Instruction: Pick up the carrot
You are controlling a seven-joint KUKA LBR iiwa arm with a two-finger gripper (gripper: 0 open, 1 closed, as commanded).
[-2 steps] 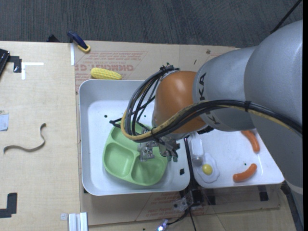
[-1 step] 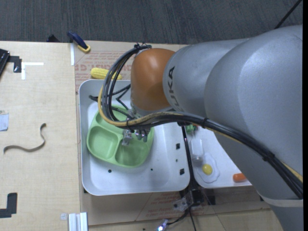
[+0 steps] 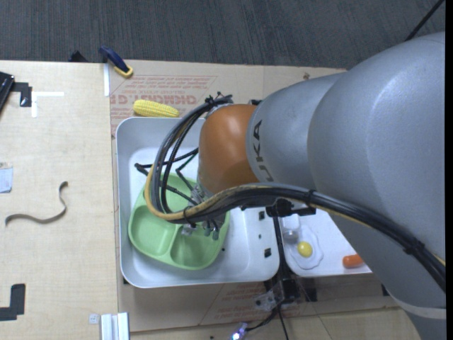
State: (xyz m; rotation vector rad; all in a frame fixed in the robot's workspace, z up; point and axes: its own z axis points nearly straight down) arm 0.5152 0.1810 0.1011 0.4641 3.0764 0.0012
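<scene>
Pale wooden bench [image 3: 56,261] under a dark carpeted floor edge, bearing two shallow white bins side by side. Item one: left bin [image 3: 127,190], holding one green divided plate [image 3: 152,236] at its near-left corner. Item two: right bin [image 3: 329,264], largely covered by the arm [image 3: 354,133]; one carrot [image 3: 352,262], small and orange, lies at its near edge, partly tucked under the arm's grey body. Beside it, one fried-egg toy [image 3: 305,249], white with a yellow yolk, sits just left of the carrot, apart from it. Gripper [image 3: 202,222]: lowered over the green plate in the left bin, well apart from the carrot, which lies in the other bin; its tip is hidden behind a bundle of black and yellow cables [image 3: 177,161], so whether it is spread or closed cannot be told. Surroundings: one yellow corn cob [image 3: 156,108] outside the left bin's far rim, on printed cardboard [image 3: 170,91]; one blue-and-yellow clamp [image 3: 115,60] near the far edge; one curled grey strip [image 3: 39,214] on the bare bench at left.
</scene>
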